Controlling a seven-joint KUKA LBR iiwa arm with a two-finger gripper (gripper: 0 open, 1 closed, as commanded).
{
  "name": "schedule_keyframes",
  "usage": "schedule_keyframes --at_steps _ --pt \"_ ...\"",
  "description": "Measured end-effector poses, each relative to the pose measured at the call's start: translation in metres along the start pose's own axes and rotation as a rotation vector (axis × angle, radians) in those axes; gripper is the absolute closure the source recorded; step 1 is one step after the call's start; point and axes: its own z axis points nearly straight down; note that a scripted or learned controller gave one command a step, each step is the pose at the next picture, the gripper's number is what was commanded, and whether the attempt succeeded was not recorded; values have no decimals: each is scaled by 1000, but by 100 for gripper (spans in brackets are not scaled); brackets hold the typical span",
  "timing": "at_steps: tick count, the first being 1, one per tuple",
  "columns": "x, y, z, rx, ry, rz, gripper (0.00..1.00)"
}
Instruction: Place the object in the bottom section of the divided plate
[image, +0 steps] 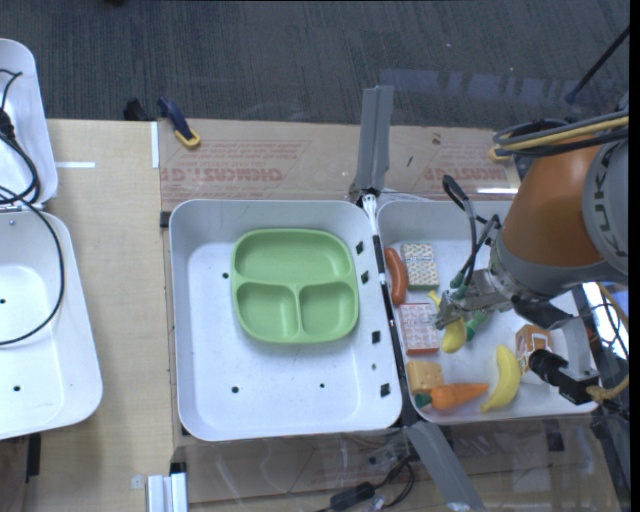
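Hovering over the right bin's toy food, the pincer (452, 312), its spread unreadable, sits right of the green divided plate (296, 285).

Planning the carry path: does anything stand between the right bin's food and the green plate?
Only the bins' adjoining walls lie between the toy food and the plate; the left bin around the plate looks bare.
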Motion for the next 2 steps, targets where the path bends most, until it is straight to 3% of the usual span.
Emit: schedule_keyframes --at_steps 1,2 --pt "61 -13 1 3 0 498 100" --pt "136 35 -19 2 -2 507 100"
